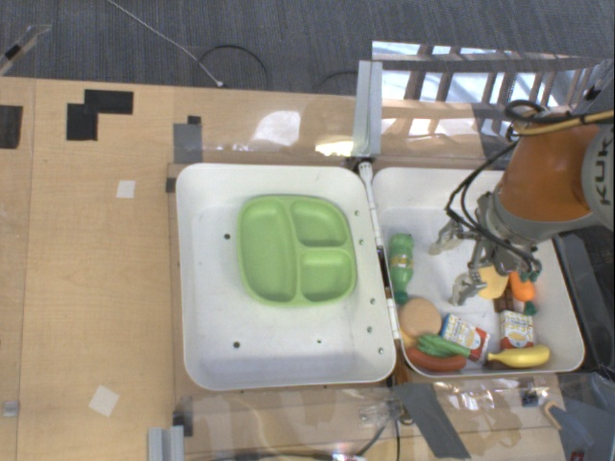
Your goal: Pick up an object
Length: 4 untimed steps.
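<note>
My fingers (462, 265) hung spread apart, gripping nothing, over the right bin (432, 192). At their 5 o'clock lay a yellow block (492, 281); at 9 o'clock, a green bottle (400, 261). The left bin (207, 344) held a green divided plate (293, 249).

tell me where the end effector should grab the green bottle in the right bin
Grip the green plastic bottle across the middle of its body, coming straight down from above. It lies on its side, long axis running near to far along the right white bin's left wall, with bare floor to its right. So the wall-side finger has little room, and may need care.
</note>
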Motion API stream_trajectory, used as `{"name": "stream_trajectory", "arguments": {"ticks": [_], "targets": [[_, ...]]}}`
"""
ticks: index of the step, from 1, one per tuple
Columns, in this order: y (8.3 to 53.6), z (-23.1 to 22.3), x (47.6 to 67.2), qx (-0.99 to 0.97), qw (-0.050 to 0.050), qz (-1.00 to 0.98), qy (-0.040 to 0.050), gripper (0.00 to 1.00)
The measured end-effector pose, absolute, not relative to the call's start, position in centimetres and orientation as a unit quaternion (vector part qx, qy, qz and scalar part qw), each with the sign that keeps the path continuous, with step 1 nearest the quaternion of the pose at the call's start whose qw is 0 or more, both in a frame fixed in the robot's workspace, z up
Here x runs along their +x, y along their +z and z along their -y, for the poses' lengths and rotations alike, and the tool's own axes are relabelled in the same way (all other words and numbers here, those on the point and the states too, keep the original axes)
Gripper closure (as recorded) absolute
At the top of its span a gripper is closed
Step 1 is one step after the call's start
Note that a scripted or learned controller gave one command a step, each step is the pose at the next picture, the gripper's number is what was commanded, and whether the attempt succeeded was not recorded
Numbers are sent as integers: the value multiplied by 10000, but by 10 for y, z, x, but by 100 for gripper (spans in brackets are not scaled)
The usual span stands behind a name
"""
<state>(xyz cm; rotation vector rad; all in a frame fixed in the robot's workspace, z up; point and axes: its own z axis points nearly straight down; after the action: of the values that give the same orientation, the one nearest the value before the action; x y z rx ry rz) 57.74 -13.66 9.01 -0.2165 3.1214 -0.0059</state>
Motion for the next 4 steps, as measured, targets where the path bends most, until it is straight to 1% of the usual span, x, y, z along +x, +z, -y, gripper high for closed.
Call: {"name": "stream_trajectory", "arguments": {"ticks": [1, 2, 3, 4], "targets": [[90, 174, 566, -1375, 77, -9905, -24, 0], [90, 206, 526, -959, 80, -9954, -22, 0], [105, 205, 533, -988, 166, -9950, -49, 100], [210, 188, 518, 628, 66, -9980, -10, 100]]}}
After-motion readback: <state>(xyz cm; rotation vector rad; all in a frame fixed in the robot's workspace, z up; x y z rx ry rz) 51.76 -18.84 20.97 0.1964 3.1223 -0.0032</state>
